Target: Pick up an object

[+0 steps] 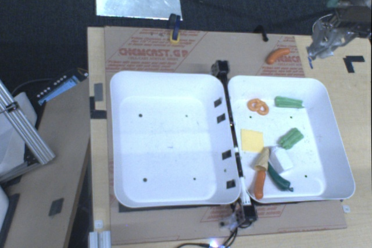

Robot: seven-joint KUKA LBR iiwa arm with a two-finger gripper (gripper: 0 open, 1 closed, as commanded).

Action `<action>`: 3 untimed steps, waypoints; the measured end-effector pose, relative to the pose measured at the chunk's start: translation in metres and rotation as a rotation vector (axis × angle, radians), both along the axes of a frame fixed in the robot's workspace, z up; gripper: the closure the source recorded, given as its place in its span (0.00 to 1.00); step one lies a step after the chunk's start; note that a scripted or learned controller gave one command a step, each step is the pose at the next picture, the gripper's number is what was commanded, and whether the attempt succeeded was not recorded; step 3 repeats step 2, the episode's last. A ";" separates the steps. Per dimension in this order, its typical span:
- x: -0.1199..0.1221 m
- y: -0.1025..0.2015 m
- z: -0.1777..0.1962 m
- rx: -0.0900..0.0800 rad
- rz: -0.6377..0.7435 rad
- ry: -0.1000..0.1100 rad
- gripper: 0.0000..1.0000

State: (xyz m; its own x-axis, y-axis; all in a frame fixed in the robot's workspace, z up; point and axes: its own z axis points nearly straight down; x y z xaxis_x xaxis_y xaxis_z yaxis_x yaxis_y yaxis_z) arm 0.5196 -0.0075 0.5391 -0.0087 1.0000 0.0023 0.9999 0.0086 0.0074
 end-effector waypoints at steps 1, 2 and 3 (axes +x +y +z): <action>0.094 -0.042 -0.005 -0.005 -0.010 0.003 1.00; -0.016 -0.044 -0.002 -0.001 -0.007 0.004 1.00; -0.016 -0.044 -0.002 -0.001 -0.007 0.004 1.00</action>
